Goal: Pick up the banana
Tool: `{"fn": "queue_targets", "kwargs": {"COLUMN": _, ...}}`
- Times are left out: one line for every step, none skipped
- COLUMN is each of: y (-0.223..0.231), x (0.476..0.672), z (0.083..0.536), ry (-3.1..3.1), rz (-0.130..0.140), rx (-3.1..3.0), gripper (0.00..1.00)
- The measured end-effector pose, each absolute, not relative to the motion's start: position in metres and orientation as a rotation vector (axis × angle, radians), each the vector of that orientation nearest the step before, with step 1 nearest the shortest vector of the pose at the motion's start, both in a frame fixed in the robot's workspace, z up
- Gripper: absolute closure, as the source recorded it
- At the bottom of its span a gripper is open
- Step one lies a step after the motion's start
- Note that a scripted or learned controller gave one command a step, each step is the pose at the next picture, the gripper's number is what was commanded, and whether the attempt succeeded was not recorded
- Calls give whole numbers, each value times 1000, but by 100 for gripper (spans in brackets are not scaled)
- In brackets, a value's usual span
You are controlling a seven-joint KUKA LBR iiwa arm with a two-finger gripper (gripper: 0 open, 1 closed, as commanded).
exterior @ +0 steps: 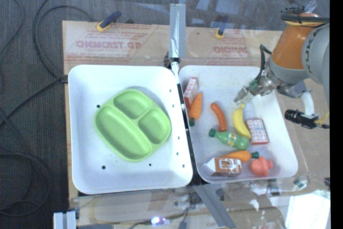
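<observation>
The yellow banana point(240, 122) lies in the right bin point(214, 80), right of centre, pointing roughly front to back. My gripper point(243, 96) hangs just beyond the banana's far tip, reaching in from the right under the orange-banded wrist point(291, 51). Nothing shows between its fingers.
Around the banana lie a red sausage point(218, 115), a green bottle point(230, 139), a pink-red carton point(258, 131), two carrots point(195, 106), a red tomato point(261, 165), a brown box point(225, 165) and a small carton point(189, 88). The left bin point(86, 169) holds a green divided plate point(133, 124).
</observation>
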State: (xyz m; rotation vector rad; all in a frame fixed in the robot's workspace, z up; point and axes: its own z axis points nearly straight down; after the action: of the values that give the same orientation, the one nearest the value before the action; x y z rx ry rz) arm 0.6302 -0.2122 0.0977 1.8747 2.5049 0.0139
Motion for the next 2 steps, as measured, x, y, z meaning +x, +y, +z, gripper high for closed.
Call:
{"fn": "queue_targets", "kwargs": {"y": -148, "x": 596, "z": 127, "ry": 2287, "rz": -1, "rx": 2161, "gripper": 100}}
{"fn": "queue_targets", "kwargs": {"y": -148, "x": 596, "z": 127, "ry": 2286, "rz": 0, "rx": 2162, "gripper": 0}}
